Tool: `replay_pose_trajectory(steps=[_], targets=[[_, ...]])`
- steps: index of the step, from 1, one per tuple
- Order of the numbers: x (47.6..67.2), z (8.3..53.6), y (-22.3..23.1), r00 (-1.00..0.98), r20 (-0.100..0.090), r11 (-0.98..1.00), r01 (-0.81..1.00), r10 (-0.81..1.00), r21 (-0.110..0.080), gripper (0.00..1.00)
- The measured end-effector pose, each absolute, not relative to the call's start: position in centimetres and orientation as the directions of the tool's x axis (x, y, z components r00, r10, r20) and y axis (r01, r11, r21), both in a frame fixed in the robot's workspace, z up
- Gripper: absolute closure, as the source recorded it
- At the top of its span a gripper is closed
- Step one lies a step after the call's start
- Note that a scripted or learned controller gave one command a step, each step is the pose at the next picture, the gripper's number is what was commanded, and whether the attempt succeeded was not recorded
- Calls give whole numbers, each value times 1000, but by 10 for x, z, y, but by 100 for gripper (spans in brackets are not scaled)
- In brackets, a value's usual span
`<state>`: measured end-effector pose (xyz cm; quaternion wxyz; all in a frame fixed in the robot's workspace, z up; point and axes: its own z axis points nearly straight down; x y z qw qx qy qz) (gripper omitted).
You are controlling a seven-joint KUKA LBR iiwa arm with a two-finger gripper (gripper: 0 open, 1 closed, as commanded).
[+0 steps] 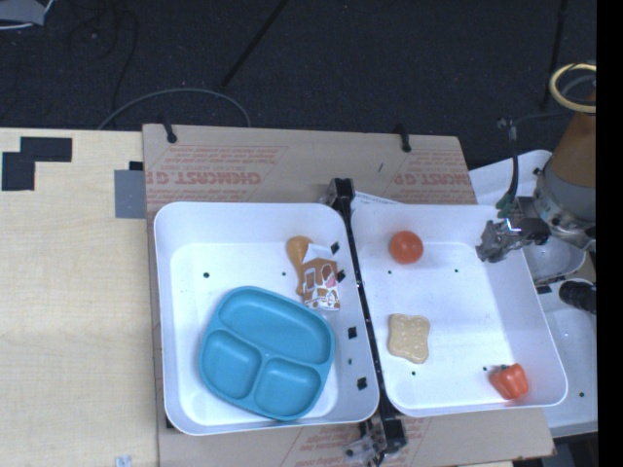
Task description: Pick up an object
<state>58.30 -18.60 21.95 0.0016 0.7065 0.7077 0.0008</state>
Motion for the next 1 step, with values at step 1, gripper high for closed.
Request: replay_pose_trajectory(steps=[1], targets=[[583, 259, -187, -2, 0, 2, 1000, 1000, 1, 100]])
